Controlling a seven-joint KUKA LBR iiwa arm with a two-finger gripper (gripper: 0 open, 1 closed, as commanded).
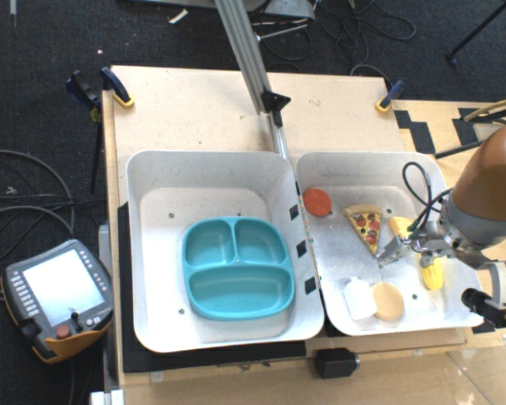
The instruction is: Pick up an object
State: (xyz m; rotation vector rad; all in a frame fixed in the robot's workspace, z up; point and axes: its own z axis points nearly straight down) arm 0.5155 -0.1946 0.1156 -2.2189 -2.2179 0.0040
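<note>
The right bin [422, 165] holds a pizza slice [365, 224], a red round piece [317, 201], a yellow piece [399, 225], a yellow corn-like piece [433, 274], a white block [357, 299] and a tan round piece [389, 301]. My gripper [394, 250] hangs low in this bin, just right of the pizza slice's tip and below the yellow piece. It is open, with nothing between its fingers. The arm's orange band [489, 175] is over the bin's right rim.
The left bin [152, 184] holds a teal divided plate [236, 267]. A slanted metal pole [249, 49] ends at the divider between the bins. A black cable [417, 180] loops above the gripper. A pendant [57, 298] lies off the bench at left.
</note>
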